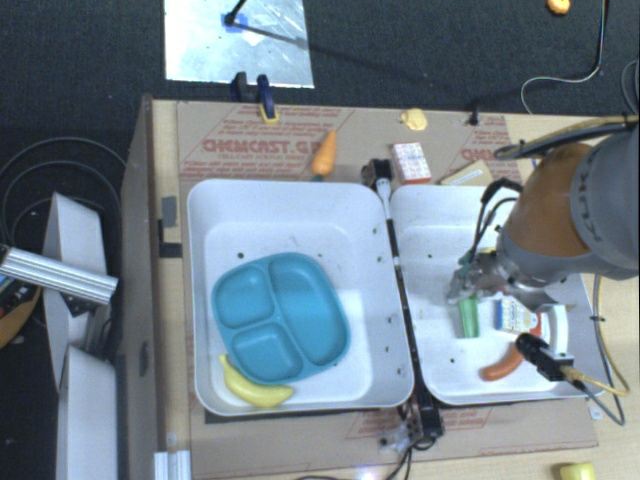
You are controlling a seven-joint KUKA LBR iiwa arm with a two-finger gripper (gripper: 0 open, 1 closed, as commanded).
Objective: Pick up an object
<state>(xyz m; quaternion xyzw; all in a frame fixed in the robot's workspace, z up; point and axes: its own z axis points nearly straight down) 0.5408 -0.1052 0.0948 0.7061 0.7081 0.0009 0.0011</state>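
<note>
Cardboard-topped bench [260, 148] on dark carpet [80, 58]; foil sheet [238, 26] beyond; pincer [468, 286] state unclear.

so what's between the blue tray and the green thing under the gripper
In the camera view, between the blue divided tray and the green bottle lie bare white floor of the left bin, the black seam joining the bins, then bare floor of the right bin.

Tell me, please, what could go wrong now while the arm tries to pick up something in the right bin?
The tool sits over the green object, with a small white packet and a sausage close by, so it may nudge or catch a neighbour. The grip may also slip. The right bin wall is near.
</note>
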